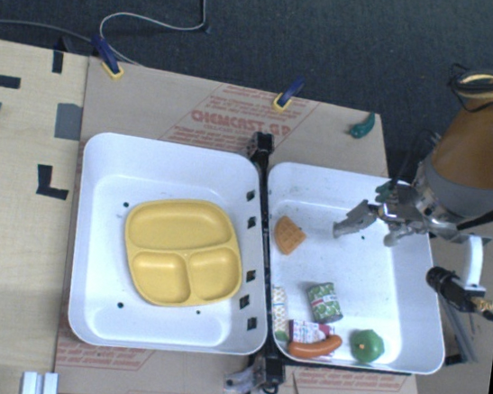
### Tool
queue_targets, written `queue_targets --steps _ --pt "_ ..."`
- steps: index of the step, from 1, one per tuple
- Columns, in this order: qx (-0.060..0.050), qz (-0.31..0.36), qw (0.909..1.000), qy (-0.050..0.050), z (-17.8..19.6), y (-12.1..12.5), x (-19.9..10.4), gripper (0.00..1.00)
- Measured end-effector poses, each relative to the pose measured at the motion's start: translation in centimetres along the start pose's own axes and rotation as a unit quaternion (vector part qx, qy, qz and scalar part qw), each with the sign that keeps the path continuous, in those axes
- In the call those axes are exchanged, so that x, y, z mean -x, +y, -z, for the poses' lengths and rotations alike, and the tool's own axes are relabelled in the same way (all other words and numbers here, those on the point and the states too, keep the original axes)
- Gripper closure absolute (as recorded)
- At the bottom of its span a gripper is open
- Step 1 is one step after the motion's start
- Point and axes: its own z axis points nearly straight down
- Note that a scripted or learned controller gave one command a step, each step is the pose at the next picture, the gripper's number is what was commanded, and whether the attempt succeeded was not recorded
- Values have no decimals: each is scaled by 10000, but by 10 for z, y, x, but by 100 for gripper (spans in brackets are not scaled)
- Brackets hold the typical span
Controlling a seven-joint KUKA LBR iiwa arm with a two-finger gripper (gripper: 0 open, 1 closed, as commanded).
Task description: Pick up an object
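In the right bin lay the candidates for picking. A tan, biscuit-like piece sat alone near the bin's left wall, about midway along it. Toward the near edge a small green packet lay by itself, with a green round fruit in the near right corner and a red sausage stretched along the near wall, its long axis running left to right, touching a white-and-red wrapper just behind it.

The claw hung over the far right part of that same bin, reaching in from the right on the grey arm with its orange band. Its fingers were spread wide, one finger pointing left toward the bin's middle, and nothing sat between them.

The relation that mattered: the tan piece lay to the claw's left and only slightly nearer the camera, the closest of the objects and clear of its neighbours. The packet, fruit and sausage all lay well toward the near wall, so reaching them would probably call for a longer pull forward. The tan piece seemed the easier target, since nothing crowded it.

The left bin held only a yellow divided tray, and both bins rested on a cardboard sheet over the surface.
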Motion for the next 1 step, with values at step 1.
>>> queue_targets --steps 1 --pt "-14 -5 10000 5 -139 -54 -24 0"
